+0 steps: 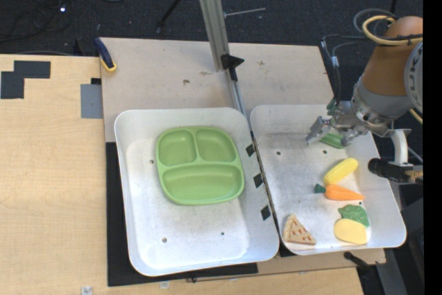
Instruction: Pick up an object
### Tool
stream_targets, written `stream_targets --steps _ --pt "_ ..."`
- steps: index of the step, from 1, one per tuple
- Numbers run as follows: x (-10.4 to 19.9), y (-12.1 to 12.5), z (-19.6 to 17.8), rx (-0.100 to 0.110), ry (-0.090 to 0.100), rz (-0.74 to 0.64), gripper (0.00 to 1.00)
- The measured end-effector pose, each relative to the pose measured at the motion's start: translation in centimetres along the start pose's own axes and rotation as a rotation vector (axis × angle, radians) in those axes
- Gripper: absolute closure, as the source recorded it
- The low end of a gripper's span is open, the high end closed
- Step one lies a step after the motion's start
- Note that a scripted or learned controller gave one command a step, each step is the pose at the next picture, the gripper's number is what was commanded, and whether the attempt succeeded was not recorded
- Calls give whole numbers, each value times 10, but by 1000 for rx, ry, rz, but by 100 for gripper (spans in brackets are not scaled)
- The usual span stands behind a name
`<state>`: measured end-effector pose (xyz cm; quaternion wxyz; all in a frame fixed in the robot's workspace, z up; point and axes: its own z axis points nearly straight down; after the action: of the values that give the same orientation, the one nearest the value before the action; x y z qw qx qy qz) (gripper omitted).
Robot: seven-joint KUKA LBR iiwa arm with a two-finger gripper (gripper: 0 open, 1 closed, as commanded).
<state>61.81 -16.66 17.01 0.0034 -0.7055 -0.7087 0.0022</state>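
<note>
Green item [333,141] sits under spread pincer [330,129].

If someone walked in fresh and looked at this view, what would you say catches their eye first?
Probably the bright green divided plate, lying alone in the left bin. Next, the cluster of toy food in the right bin: a yellow corn cob, an orange carrot, a lemon-like piece and a pizza slice. The arm's hand hangs low at that bin's far end, over a small green item.
</note>
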Motion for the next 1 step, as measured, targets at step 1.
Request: stream_targets --steps 1 --pt "3 -6 64 1 0 4 0"
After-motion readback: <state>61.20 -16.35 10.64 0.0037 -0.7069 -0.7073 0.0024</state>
